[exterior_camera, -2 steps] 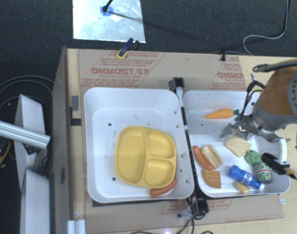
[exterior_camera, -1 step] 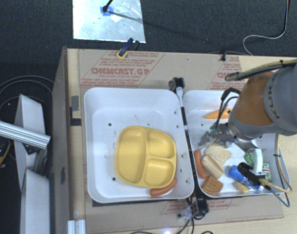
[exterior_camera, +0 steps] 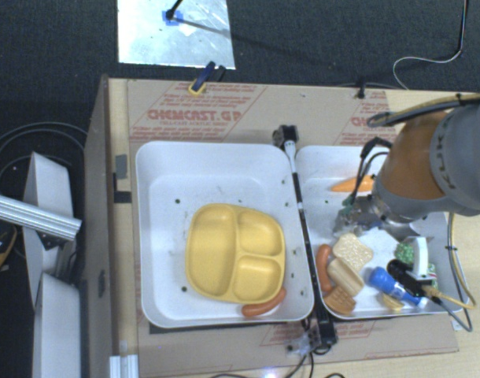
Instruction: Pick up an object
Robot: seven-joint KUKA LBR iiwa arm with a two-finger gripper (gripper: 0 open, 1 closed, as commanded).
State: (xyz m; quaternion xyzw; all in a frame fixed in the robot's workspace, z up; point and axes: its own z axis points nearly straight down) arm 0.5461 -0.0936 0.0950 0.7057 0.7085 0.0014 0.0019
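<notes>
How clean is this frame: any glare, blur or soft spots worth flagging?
Camera view: the shiny sheet on the dark floor shows mottled bright reflections; the white bins are bright, near blown out; the arm looks soft at its edges; small items near the blue object are too small to resolve.

bench (exterior_camera: 224,105): brown printed board; bears left bin (exterior_camera: 157,211); right bin (exterior_camera: 319,164); side by side, touching

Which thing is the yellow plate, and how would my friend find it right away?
Look at the left white bin, the one away from the robot arm. In its middle lies the yellow plate, rounded and split into three compartments. A small sausage rests against its lower edge, but the plate is far bigger and the only yellow thing in that bin.
</notes>
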